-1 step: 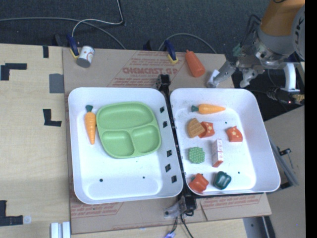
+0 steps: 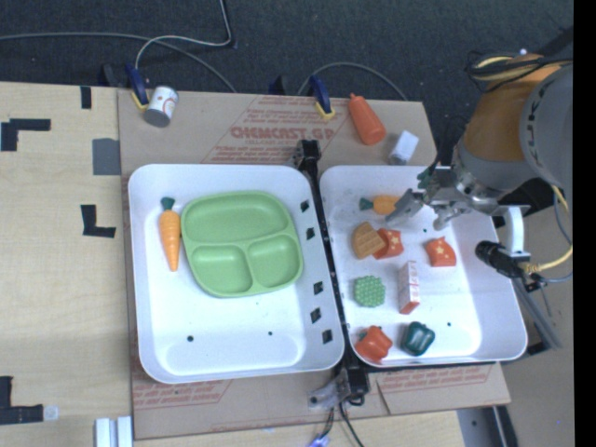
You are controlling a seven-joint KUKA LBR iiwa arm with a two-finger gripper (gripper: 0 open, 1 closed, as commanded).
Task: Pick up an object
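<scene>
Bench surface: a light wooden top (image 2: 56,277) carrying a brown cardboard sheet (image 2: 265,133) printed with red lettering, with dark carpet (image 2: 372,17) and loose cables behind it. Two shallow white plastic bins sit side by side on the cardboard, touching along a central black joint.

Left bin (image 2: 154,333), two items: one green three-compartment plastic plate (image 2: 244,242) and one orange toy carrot (image 2: 169,235) just beside the plate's left edge.

Right bin (image 2: 484,329), eight small toy items: one orange piece with a green tip (image 2: 379,204) near the far wall, one brown bread-like piece (image 2: 367,240) touching one red piece (image 2: 391,243), one red wedge (image 2: 440,252), one green textured round piece (image 2: 370,291), one white-and-red carton (image 2: 408,287), one red-orange piece (image 2: 374,344) and one dark green pepper (image 2: 417,339) at the near wall.

Outside the bins: one orange bottle-shaped toy (image 2: 366,119), one small white cube (image 2: 404,146), one white can (image 2: 161,105).

Arm pose: the grey arm with orange band (image 2: 507,110) reaches in from the right, its wrist over the right bin's far right corner. The gripper (image 2: 424,209) points left and down, fingers spread apart with nothing between them, one fingertip (image 2: 399,210) close to the orange piece with the green tip.
</scene>
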